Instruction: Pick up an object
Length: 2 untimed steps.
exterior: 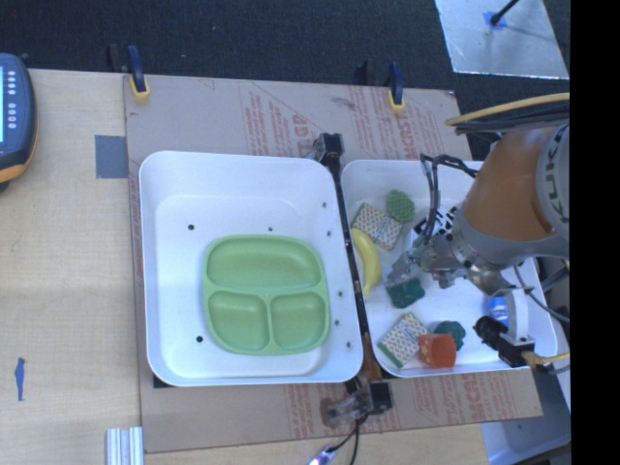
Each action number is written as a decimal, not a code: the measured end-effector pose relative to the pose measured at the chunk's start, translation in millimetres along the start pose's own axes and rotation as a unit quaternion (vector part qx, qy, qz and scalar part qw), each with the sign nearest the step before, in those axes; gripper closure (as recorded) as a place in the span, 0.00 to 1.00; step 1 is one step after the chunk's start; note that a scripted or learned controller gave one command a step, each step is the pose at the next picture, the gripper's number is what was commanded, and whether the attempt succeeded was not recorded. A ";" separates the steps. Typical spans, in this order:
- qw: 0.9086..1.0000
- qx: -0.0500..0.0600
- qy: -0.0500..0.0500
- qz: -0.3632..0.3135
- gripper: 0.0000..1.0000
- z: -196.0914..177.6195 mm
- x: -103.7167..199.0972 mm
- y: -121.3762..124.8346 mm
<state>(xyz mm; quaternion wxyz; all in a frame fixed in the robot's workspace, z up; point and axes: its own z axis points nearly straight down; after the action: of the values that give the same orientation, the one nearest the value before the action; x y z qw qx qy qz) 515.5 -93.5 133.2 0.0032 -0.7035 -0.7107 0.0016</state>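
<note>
Two white bins: left bin [155,260] holding one green divided tray [264,293], right bin [387,170] holding one banana [366,259], two patterned sponges [376,226], gripper [418,260] state unclear.

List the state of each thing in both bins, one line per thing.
Green three-compartment plastic tray: flat in the left white bin, nothing on it.
Yellow banana: lying along the right white bin's left wall.
Dark green block: lying below the gripper.
Red block: resting near the front wall.
Two checkered pads: lying flat, apart.
</note>
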 end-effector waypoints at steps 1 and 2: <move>1.000 -0.001 -0.001 0.001 0.00 43.4 -0.3 23.2; 1.000 0.001 -0.001 0.003 0.00 42.2 1.6 -13.5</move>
<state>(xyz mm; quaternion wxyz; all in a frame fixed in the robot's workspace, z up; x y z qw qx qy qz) 501.6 -91.9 91.1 0.0034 -0.7054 -0.7088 0.0026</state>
